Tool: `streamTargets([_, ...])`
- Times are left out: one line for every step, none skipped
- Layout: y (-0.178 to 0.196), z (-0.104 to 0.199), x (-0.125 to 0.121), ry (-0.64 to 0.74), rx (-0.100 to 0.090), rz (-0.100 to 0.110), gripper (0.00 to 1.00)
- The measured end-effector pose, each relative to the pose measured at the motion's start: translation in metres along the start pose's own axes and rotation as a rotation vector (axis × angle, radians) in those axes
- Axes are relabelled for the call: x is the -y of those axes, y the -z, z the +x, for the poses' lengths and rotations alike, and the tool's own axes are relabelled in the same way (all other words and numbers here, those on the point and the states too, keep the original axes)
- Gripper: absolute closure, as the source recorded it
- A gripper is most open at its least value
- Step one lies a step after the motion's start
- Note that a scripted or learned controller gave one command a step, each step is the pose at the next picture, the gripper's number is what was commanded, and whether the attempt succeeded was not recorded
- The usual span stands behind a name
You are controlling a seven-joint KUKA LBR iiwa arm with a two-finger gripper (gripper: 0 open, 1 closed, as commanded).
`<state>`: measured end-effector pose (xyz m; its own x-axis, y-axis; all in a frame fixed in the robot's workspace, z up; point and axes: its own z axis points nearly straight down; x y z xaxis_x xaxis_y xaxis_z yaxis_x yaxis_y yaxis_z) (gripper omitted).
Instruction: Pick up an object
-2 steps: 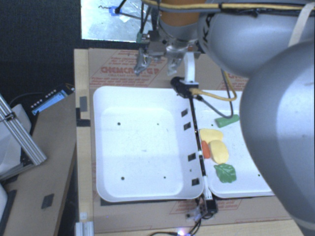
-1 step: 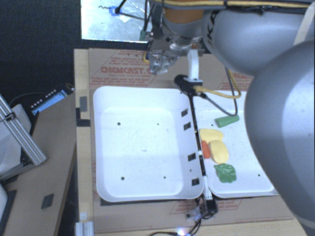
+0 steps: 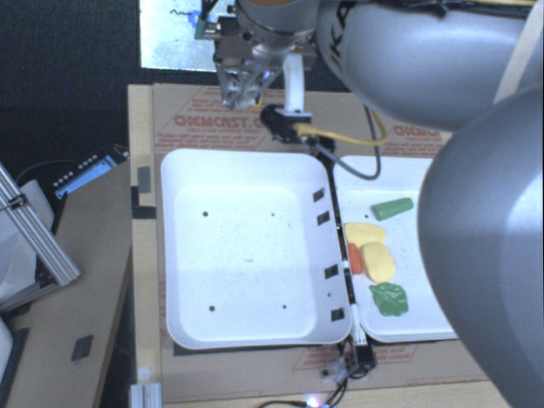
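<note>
My gripper (image 3: 240, 90) hangs high above the back edge of the left bin (image 3: 183, 228), near the top of the view. Its fingers point down and I see nothing between them. In the right bin (image 3: 399, 334) lie a green piece (image 3: 392, 208), a yellow piece (image 3: 364, 232), a second yellow piece (image 3: 379, 262), a small orange piece (image 3: 355, 260) and a green leafy piece (image 3: 390, 299). They are grouped along that bin's left side, well to the right of and below the gripper. The large grey arm covers much of the right bin.
Both bins rest on a cardboard sheet (image 3: 204, 119). A black divider strip with clips (image 3: 334, 228) runs between the bins. A cable (image 3: 357, 164) loops from the wrist over the back of the right bin. A metal frame (image 3: 34, 236) stands at the left.
</note>
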<state>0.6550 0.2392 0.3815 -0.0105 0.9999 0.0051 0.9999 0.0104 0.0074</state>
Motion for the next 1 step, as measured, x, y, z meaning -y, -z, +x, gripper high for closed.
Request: streamTargets([0.1661, -0.0038, 0.0313, -0.003, -0.003, -0.011, 1.00])
